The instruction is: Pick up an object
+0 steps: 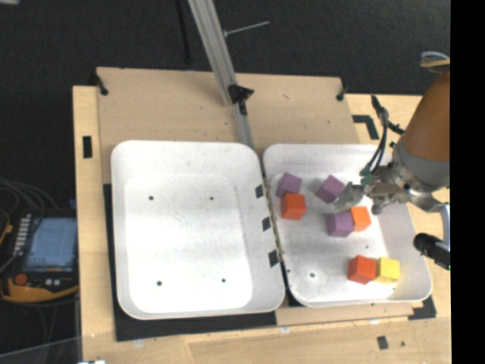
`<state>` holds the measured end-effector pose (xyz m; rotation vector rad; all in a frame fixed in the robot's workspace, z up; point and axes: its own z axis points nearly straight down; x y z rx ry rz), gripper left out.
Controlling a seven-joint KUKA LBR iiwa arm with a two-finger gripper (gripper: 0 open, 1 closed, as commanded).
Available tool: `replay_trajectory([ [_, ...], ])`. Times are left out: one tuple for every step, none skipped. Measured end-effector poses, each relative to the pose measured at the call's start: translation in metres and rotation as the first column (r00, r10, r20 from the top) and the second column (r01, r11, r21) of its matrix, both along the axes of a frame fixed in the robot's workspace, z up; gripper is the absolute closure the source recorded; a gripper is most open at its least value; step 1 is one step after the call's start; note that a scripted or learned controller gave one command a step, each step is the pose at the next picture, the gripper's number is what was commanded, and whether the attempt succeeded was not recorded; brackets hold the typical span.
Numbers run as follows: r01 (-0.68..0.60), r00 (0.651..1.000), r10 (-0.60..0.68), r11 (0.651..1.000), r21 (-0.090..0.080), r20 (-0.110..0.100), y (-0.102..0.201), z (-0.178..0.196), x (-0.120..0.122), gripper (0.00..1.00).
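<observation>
Several small cubes lie in the right bin (303,287): a purple cube (289,183) and an orange cube (293,205) near its left wall, a purple cube (330,189), a purple cube (340,223) touching an orange cube (361,218), and an orange cube (363,268) beside a yellow cube (389,269) at the front. My gripper (362,196) hangs low over the bin's middle right, just above the orange cube that touches a purple one, with the other purple cube at its left.
The left bin (186,230) lies beside the right one. A slanted metal pole (216,48) rises from the bench behind the bins. The arm's orange band (432,123) stands over the right bin's right edge. A device with a screen (47,245) sits left of the bench.
</observation>
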<state>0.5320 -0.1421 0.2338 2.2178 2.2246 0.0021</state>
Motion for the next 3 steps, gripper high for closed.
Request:
replay_trajectory([
  [0.003, 1.000, -0.003, 1.000, 0.000, 0.001, 0.000, 0.000, 0.000, 0.00],
  [0.004, 1.000, -0.004, 1.000, -0.002, -0.004, -0.002, -0.045, -0.008, 0.00],
  [0.006, 1.000, -0.006, 1.000, -0.001, -0.006, 0.007, -0.094, -0.009, 0.00],
])
